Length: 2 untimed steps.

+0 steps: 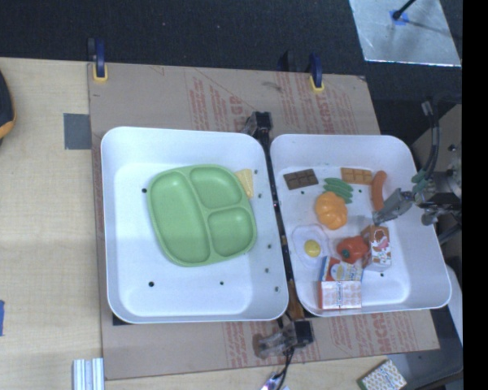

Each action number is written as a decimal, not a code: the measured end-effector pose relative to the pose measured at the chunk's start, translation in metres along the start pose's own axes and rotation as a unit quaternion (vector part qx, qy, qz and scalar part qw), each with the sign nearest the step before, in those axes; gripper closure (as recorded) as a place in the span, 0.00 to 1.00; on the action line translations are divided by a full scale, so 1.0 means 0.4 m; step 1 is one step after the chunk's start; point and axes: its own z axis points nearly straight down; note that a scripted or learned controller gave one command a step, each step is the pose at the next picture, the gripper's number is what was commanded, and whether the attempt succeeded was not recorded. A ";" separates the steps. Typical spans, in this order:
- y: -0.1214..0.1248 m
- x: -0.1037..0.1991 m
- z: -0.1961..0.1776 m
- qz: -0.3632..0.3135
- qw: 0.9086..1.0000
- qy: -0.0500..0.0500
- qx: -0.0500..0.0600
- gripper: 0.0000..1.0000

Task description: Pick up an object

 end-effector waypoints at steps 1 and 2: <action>0.049 -0.153 0.463 0.001 1.000 -0.001 -0.001 0.00; 0.046 -0.148 0.425 -0.001 1.000 -0.001 0.001 1.00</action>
